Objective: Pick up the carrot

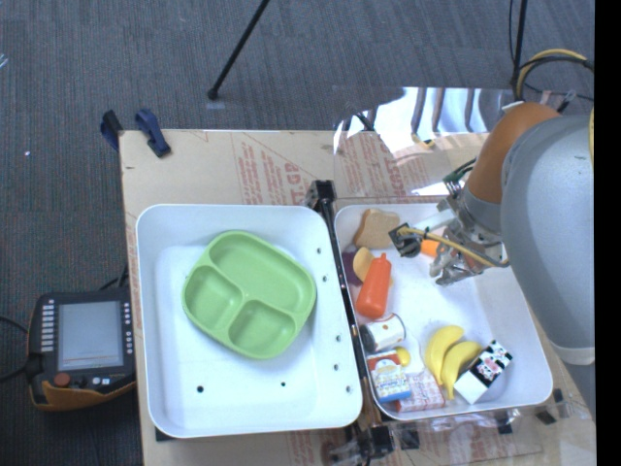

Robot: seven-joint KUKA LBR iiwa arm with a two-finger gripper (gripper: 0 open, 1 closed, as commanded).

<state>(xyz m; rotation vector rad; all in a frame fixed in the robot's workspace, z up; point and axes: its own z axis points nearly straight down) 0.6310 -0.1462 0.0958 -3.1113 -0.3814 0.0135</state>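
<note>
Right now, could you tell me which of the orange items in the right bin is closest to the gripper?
The small carrot, right beside the gripper near the bin's far side. The orange bottle lies farther left, by the divider.

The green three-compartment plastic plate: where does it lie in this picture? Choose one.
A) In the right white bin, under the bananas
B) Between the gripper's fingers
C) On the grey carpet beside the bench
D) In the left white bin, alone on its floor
D: the green three-compartment plastic plate lies flat on the floor of the left white bin, while the yellow bananas and the other items sit in the right white bin.
</note>
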